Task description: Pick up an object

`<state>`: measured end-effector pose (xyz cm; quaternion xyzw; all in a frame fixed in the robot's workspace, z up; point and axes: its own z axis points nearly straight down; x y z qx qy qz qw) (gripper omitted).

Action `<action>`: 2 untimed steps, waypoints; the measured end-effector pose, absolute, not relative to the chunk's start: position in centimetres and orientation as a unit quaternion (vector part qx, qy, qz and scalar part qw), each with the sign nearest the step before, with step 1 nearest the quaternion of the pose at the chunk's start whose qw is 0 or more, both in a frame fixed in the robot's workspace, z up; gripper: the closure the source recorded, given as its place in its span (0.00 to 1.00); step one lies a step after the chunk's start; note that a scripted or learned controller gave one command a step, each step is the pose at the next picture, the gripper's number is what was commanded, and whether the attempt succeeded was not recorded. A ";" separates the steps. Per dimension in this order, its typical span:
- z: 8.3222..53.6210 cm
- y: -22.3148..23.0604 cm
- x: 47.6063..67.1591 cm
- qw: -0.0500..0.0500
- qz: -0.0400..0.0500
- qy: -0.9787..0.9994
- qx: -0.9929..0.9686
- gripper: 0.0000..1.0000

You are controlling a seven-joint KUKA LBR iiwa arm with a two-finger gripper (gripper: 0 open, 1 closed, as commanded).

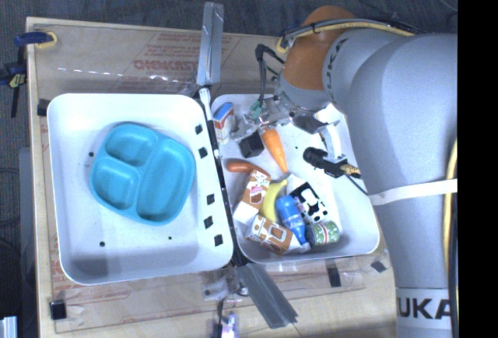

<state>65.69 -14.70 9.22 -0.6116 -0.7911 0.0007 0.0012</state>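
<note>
Because the arm reaches in low over the far end of the right bin (366,239), its jaws (261,120) sit just left of the carrot (273,146), whose long axis runs from the jaws toward the near right. I cannot tell the state of the jaws. The other objects crowd the bin's near end, well clear.

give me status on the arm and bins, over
Gripper low in right bin, beside carrot; grip unclear. Toys piled at front of the bin. Blue tray in left bin.
</note>
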 end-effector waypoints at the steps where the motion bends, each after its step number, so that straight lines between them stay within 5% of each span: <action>1: 13.5 -13.5 65.0 0.000 0.000 -0.813 -0.583 1.00; 2: 20.9 -8.9 65.0 0.000 0.000 -0.805 -0.594 1.00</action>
